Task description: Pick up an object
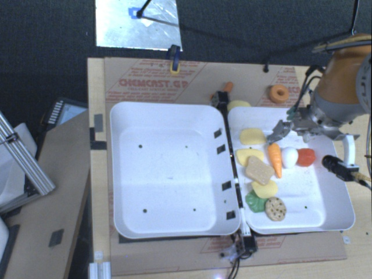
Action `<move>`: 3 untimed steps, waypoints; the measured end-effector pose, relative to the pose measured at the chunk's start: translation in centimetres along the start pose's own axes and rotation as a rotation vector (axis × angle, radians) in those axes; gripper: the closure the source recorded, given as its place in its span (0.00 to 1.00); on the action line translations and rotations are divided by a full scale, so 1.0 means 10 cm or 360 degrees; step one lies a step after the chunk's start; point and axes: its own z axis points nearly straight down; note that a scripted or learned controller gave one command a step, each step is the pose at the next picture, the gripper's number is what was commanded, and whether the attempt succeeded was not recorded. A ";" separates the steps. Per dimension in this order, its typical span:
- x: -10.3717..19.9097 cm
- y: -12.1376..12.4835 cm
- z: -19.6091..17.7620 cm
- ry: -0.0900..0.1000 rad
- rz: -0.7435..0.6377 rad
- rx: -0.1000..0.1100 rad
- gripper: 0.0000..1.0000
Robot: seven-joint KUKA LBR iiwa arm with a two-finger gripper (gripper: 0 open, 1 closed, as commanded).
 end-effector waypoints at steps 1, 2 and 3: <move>0.45 0.19 1.04 0.0001 -0.0008 -0.0002 0.00; 0.42 0.19 0.88 -0.0001 -0.0001 -0.0008 1.00; 0.40 0.41 1.00 0.0001 -0.0004 -0.0004 1.00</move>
